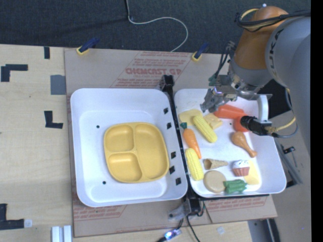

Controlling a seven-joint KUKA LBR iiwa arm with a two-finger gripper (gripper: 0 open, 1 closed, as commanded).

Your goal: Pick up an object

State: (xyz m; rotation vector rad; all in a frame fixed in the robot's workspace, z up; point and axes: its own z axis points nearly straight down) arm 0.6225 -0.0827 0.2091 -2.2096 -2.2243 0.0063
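**Gripper low over the toy food**

The gripper (212,103) hangs in the right bin (275,185); whether it is released or clenched I cannot tell. Just below it lies a corn cob (204,128), likely light, stiff, slick plastic, best pinched across its middle. Behind it, the cardboard (126,67) reads "CHEMCAST".

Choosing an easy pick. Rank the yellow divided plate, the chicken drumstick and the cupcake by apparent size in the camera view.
1. yellow divided plate, by far the largest
2. chicken drumstick
3. cupcake, smallest
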